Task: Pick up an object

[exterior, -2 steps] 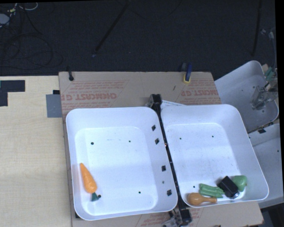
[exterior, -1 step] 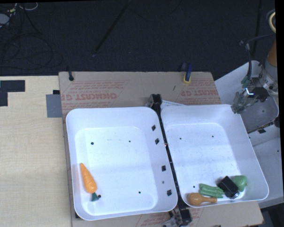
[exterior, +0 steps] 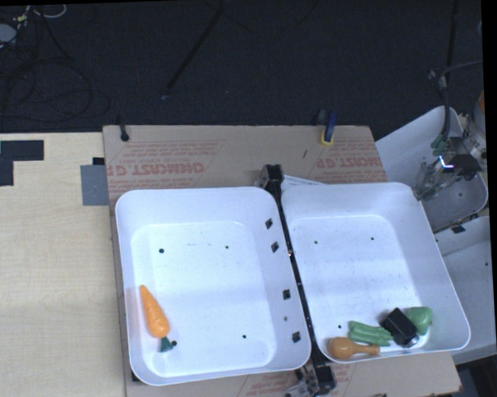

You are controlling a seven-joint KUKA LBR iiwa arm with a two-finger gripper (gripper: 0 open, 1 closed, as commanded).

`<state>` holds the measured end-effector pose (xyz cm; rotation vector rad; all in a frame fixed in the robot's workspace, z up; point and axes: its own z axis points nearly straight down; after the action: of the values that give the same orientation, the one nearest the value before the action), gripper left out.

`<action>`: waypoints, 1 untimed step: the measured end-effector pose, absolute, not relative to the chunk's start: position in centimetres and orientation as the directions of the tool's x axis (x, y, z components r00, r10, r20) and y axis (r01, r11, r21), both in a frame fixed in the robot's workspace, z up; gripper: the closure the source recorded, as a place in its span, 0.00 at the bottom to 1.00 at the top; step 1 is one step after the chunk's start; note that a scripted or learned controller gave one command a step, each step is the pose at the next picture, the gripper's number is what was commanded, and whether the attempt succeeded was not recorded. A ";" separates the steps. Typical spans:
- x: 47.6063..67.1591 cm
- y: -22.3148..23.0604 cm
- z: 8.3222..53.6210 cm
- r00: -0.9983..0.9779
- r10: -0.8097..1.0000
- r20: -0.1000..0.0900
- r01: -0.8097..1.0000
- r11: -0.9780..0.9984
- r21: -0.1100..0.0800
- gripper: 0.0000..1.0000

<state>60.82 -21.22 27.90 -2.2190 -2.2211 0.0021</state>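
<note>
From the camera view above the desk, two shallow white plastic bins sit side by side on a brown cardboard sheet [exterior: 230,157]. In the left bin [exterior: 195,200], a small orange toy carrot with a green stub [exterior: 154,313] lies alone near the wall at about eight o'clock. In the right bin [exterior: 355,195], a cluster sits at about five o'clock: a tan pear-shaped toy [exterior: 350,348], a green pod-like toy [exterior: 369,334], a black block [exterior: 399,326] and a rounded green piece [exterior: 420,317], touching or nearly so. The arm's end [exterior: 457,164] sits at the frame's three o'clock edge, well apart from both bins; whether the hand is open or closed I cannot tell. Nothing appears picked, so the whole task seems left: approach, grasp and lift.
</note>
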 end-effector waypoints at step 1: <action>56.2 -21.5 38.6 0.003 1.000 -0.002 1.000 -0.003 0.005 1.00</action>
<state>56.18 -21.47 38.61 -2.2284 -2.2216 -0.0024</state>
